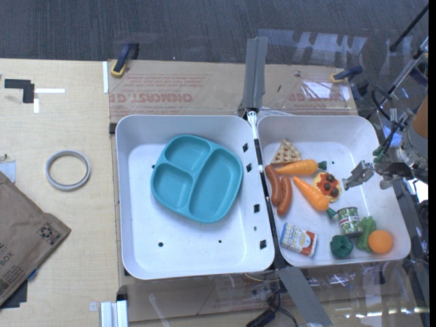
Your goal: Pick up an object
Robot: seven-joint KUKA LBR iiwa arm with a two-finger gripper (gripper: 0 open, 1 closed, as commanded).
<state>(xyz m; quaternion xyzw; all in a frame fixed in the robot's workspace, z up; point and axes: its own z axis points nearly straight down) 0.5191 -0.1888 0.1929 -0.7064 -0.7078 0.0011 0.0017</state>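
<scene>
In the camera view, two white bins are sitting side by side on the bench. The left bin (136, 251) is carrying a teal divided plate (197, 178), lying flat near its middle. The right bin (310, 125) is holding the toy food, and everything there can be placed from the green can (348, 220). Left of the can, two carrots (308, 181) are crossing each other, with two sausages (280, 188) lying beyond them near the bin's left wall and a waffle wedge (287, 152) above those. A small pizza piece (328, 184) is resting just above-left of the can. Below-left of it lies a small carton (298, 239); just below it sits broccoli (342, 246), and to its lower right an orange (381, 241). The gripper (360, 174) is hovering above-right of the can, fingers spread, gripping nothing.
</scene>
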